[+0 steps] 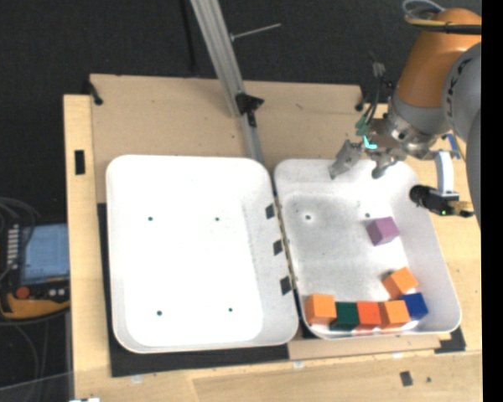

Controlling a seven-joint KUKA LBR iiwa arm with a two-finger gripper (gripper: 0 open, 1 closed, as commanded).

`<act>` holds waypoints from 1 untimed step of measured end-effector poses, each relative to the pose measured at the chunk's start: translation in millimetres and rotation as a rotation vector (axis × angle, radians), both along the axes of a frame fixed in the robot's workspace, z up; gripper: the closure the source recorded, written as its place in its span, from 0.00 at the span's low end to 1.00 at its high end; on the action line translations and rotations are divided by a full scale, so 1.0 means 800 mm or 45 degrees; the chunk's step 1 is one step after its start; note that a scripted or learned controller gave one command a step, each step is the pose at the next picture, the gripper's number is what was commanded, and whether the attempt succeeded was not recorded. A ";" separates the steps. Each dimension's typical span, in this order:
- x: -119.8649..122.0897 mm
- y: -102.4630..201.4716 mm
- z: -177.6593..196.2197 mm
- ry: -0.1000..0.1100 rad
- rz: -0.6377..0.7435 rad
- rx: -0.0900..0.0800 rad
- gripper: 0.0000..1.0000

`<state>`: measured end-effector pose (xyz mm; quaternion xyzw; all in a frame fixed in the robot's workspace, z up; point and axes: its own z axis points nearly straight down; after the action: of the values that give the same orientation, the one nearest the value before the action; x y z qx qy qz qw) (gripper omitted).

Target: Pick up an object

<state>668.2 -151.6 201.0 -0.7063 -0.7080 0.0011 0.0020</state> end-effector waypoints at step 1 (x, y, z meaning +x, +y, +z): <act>0.001 -0.001 0.004 -0.005 0.003 -0.005 0.00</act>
<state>669.0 -152.7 204.1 -0.7055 -0.7087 0.0013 -0.0008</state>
